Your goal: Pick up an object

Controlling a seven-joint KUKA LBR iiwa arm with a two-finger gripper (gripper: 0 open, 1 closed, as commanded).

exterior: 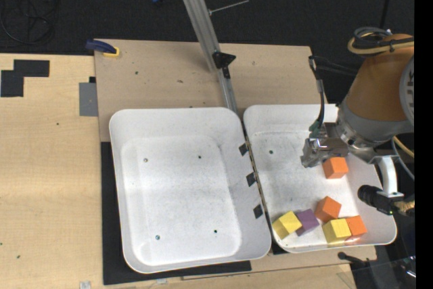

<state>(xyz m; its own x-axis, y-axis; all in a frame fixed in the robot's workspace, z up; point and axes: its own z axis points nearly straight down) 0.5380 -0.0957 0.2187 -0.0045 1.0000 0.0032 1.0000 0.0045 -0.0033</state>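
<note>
Right bin [284, 120]: tool [315, 151], finger state indiscernible, low just left of a lone orange block [335, 166]; block cluster [318, 220] at near edge; risk: off-centre descent nudges block aside, yielding an empty grasp.

Two shallow white plastic bins side by side: left bin [177, 145], right bin [284, 128]. Six small foam cubes in the right bin. Three orange cubes: one beside the arm's wrist [335, 167], one lower down [328, 208], one at the near rim [356, 227]. Two yellow cubes: one toward the divider [287, 223], one touching the near-rim orange cube [336, 231]. One purple cube [307, 220] between yellow and orange.
</note>
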